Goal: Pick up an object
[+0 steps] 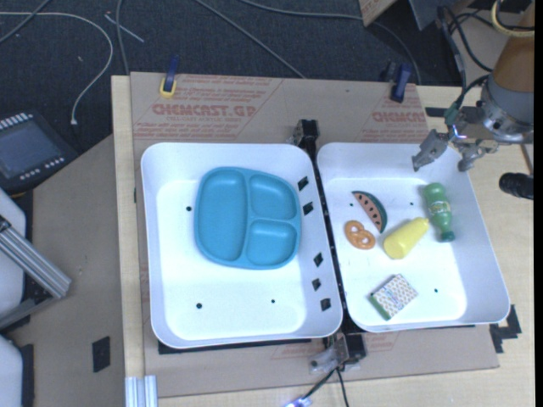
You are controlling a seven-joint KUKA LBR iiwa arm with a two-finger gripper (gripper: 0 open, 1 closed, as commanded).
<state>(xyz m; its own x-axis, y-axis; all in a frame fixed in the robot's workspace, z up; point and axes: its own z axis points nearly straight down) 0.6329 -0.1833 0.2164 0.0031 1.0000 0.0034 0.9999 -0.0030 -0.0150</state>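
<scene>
Gripper (447, 153) is seen hovering over the top right corner of the right bin (475, 299), fingers spread apart with nothing between them. Just below it, a green bottle (439, 211) is laid beside a yellow piece (405, 237), pretzel (360, 234), watermelon slice (372, 209) and patterned sponge (394, 296). A blue plate (247, 217) is parked in the left bin (170, 299).
</scene>
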